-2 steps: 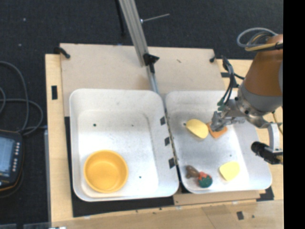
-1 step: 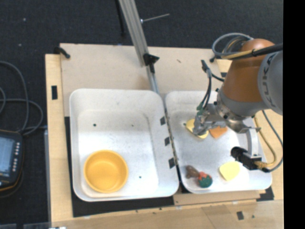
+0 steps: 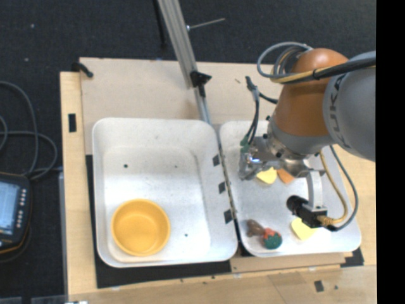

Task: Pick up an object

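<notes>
Grey pole crosses bench; handheld screen left.

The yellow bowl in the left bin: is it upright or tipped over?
Upright. The yellow bowl shows its round open mouth facing up, resting on the left bin floor.

Reached in from three o'clock, grey arm bent down at the orange band. Hung gripper low, just right of centre, pointing toward eight o'clock.

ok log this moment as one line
arm: over right bin | gripper: low by yellow piece, grasp unconfirmed | yellow bowl: left bin, front corner | status: pick not confirmed
</notes>
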`<state>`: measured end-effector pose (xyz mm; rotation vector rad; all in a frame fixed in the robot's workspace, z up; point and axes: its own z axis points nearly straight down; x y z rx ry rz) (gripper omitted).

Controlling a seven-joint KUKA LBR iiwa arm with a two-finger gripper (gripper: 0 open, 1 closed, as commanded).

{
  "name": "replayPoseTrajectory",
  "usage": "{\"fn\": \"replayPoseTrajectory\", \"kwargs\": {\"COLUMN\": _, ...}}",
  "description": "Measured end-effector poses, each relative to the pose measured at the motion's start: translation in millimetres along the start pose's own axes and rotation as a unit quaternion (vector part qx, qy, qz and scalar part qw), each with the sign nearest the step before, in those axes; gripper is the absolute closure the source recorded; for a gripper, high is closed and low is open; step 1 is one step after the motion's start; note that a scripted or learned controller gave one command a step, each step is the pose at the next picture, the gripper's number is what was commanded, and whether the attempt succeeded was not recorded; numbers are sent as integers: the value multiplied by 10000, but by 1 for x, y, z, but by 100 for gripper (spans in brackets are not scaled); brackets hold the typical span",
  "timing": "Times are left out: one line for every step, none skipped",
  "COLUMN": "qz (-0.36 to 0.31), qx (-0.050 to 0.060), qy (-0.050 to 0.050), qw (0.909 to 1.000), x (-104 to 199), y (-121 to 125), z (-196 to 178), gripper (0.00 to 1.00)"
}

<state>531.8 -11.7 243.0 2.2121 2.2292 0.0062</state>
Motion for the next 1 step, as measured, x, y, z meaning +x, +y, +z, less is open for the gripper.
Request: {"fn": "replayPoseTrajectory", "kwargs": {"qz": -8, "qx": 4, "qy": 3, "qw": 10000, "x": 60, "y": -9, "z": -7, "gripper": 100}}
